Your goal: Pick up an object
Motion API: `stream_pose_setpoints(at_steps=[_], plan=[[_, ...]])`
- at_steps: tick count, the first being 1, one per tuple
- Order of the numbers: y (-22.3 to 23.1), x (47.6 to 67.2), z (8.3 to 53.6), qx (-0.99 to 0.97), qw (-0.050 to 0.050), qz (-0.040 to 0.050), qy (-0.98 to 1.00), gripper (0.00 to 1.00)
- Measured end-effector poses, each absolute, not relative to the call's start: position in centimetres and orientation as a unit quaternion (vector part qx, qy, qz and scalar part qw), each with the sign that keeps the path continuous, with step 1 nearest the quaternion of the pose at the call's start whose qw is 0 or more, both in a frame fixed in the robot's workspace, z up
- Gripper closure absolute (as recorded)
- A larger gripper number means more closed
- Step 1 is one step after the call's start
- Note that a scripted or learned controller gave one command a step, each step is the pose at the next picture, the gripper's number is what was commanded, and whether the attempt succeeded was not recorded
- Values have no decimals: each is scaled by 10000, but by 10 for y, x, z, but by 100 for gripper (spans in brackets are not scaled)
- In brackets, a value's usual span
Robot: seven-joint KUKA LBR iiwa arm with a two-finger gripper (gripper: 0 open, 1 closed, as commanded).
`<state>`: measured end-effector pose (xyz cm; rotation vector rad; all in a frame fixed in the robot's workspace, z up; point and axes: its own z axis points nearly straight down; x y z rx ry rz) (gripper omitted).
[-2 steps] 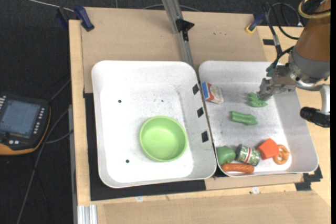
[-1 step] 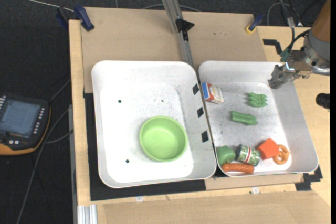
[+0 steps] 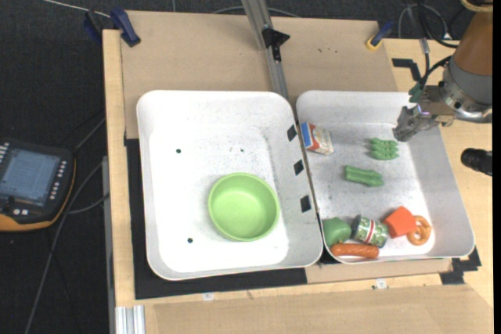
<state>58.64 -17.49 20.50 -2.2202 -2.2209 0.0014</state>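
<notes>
The right bin [image 3: 450, 192] holds a bunch of small toys. A green bumpy toy [image 3: 383, 149] lies near the top, just beside the tool [image 3: 407, 127]. Below it lies a long green toy [image 3: 364, 177]. A small red and white box [image 3: 317, 139] sits by the bin's left wall. Along the bottom edge are a green pepper-like toy [image 3: 337, 231], a little can [image 3: 369, 231], a sausage [image 3: 355, 250], an orange block [image 3: 399, 221] and a pretzel [image 3: 420, 231], all close together.

The left bin [image 3: 180, 168] has a light green bowl [image 3: 243, 206] in it.

Both bins rest on a light wooden surface [image 3: 203, 51] with blue clamps at its back corners. Around it is dark carpet [image 3: 55, 51], with cables and a hand controller [image 3: 31, 180] at the left.

The tool hangs over the top right part of the right bin. Nothing is seen between its fingers, and I cannot tell if they are apart or together.
</notes>
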Motion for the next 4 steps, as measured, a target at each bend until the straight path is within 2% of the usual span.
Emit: stream_pose_setpoints(at_steps=[1, 2, 3, 4], plan=[[-117, 595, 218, -7052, -3, -12, -7090, 100], [-66, 598, 211, -7055, 5, -5, -7087, 100], [-10, 607, 225, -7054, 1, -10, -7088, 100], [39, 616, 219, -7055, 5, -5, -7087, 100]])
